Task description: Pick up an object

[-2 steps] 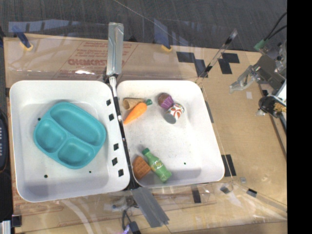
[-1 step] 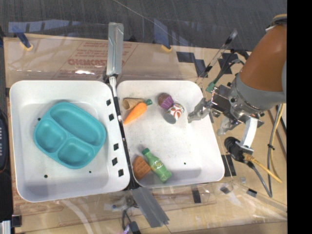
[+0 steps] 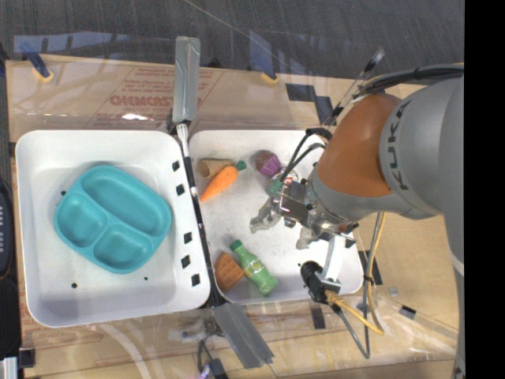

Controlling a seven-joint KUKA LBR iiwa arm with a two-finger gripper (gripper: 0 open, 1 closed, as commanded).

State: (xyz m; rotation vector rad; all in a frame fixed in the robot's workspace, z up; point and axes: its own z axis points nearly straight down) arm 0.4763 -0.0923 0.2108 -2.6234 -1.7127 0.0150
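- the gripper (image 3: 282, 233) hangs over the middle of the right bin (image 3: 237, 142); its two fingers are spread apart with nothing between them, only bare bin floor showing in the gap.
- the left finger (image 3: 260, 222) points toward the bin's centre; the other finger sits just to its right, under the wrist.
- the bottle (image 3: 254, 268), green, lies on its side below and left of the gripper, near but apart from it.
- a brown waffle-like piece (image 3: 228, 272) touches the bottle's left side, by the bin's lower left corner.
- the carrot (image 3: 218, 182) lies up and left of the gripper, beside a cone (image 3: 211, 166).
- a purple piece (image 3: 269, 164) sits above the gripper, near the arm.
- the left bin (image 3: 47, 152) holds a teal plate (image 3: 113, 217), well apart.
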